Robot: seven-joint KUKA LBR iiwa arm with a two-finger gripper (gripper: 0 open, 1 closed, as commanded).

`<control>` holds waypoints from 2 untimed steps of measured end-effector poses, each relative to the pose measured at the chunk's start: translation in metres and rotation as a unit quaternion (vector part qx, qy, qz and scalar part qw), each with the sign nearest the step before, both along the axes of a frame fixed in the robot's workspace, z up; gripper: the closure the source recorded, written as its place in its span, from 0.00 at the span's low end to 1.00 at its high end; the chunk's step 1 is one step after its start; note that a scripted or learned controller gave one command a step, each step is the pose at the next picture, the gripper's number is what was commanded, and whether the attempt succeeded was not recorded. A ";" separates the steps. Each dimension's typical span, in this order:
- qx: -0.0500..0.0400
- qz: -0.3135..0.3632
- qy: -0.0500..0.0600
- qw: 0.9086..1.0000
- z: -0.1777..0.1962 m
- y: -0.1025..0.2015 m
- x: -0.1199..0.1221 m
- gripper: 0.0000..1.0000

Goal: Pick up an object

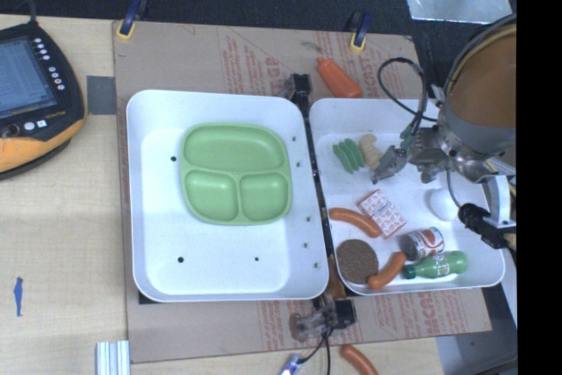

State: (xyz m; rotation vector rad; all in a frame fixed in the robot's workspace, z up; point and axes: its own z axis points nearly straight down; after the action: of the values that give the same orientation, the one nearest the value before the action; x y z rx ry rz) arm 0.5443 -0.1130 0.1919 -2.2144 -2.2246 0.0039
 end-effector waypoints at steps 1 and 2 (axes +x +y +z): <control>-0.001 0.001 -0.002 1.000 -0.099 0.015 -0.013 0.00; 0.000 -0.001 -0.001 1.000 -0.100 -0.038 0.058 0.00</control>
State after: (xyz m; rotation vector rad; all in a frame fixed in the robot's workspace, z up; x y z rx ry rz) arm 0.6026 -0.1509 0.0921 -2.2166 -2.2244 0.0034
